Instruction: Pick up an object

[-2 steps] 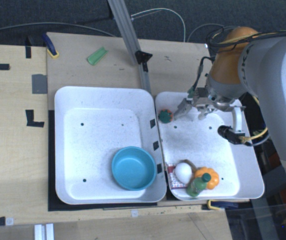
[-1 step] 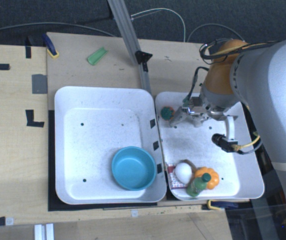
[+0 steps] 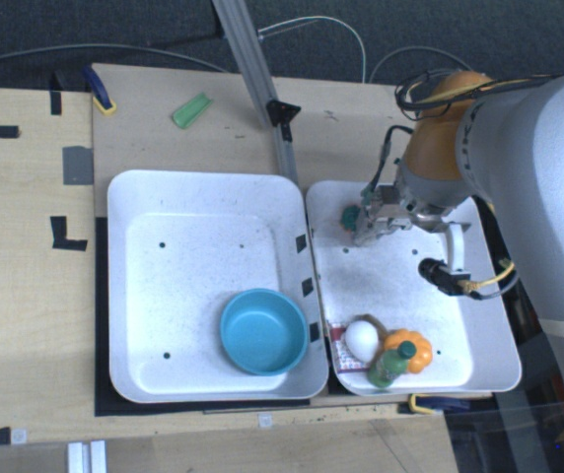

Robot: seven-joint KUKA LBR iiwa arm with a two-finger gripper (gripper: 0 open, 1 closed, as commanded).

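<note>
My gripper (image 3: 365, 231) reaches down into the far left part of the right bin (image 3: 459, 313). A small dark green object (image 3: 349, 219) lies right beside its tip, on the left; whether they touch is unclear. In the bin's near left corner are a white ball (image 3: 362, 340), an orange object (image 3: 412, 351), a green bottle (image 3: 387, 369) and something red and flat (image 3: 341, 355) under them. A blue bowl (image 3: 263, 330) stands in the left bin (image 3: 164, 264), near its front right corner.
A grey pole (image 3: 252, 67) slants over the bench to the divide between the bins. On the bench behind the left bin lie a green block (image 3: 190, 110) and a blue-and-yellow tool (image 3: 100, 91). Black cables hang off the arm's wrist (image 3: 450, 276).
</note>
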